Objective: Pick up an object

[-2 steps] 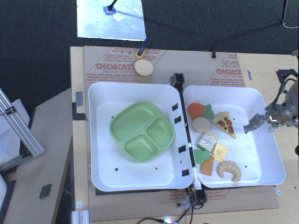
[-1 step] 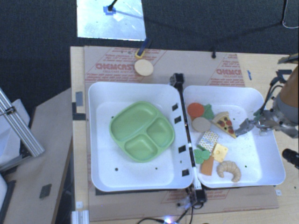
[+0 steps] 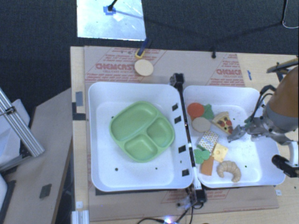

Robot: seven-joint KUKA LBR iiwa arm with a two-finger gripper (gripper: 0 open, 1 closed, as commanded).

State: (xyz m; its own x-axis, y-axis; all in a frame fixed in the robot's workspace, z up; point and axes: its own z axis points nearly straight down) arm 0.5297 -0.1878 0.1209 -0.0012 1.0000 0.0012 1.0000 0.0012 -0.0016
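The right bin (image 3: 219, 88) holds several toy foods along its left side: a red round piece (image 3: 195, 110), a beige disc (image 3: 201, 124), a pizza slice (image 3: 223, 122), a checkered cracker (image 3: 208, 140), a yellow cheese square (image 3: 220, 151), an orange piece (image 3: 207, 165) and a croissant (image 3: 229, 170). My gripper (image 3: 237, 133) hangs low in this bin, just right of the pizza slice and above the cheese. Nothing is visibly held in it. The grey arm with its orange band (image 3: 285, 101) comes in over the bin's right rim.
In the left bin (image 3: 100, 139) lies a green divided plate (image 3: 141, 130). A black divider (image 3: 183, 125) runs between the bins. Behind them are a tan disc (image 3: 144, 67) and a shiny sheet (image 3: 110, 13). The right bin's floor is bare near its right side.
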